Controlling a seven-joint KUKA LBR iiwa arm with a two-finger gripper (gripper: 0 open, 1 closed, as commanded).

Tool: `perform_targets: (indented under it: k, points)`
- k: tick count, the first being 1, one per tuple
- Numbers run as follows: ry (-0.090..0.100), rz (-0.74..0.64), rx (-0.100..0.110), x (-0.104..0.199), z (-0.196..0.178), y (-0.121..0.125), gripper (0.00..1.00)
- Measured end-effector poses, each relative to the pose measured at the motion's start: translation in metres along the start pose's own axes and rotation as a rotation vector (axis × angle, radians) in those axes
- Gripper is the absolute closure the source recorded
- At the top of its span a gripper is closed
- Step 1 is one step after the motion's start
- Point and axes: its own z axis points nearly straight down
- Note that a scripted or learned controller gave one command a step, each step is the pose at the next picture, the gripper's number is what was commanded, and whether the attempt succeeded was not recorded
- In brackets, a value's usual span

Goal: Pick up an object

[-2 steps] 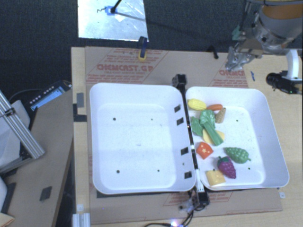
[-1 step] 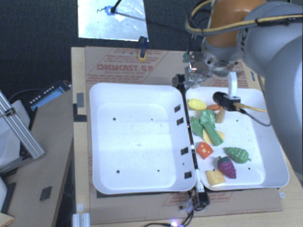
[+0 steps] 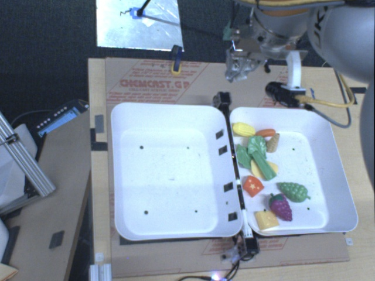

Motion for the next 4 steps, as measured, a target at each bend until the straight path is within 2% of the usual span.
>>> perform_targets:
  k: [1, 2, 3, 4]
  points:
    - [-0.002, 0.001, 0.007, 0.059, -0.05, 0.014, 1.0]
    - [-0.005, 0.004, 0.029, 0.089, 0.106, 0.009, 1.0]
    - [0.002, 0.0, 0.009, 0.157, 0.041, 0.013, 1.0]
    - [0.003, 0.004, -0.002, 0.162, -0.123, 0.002, 1.0]
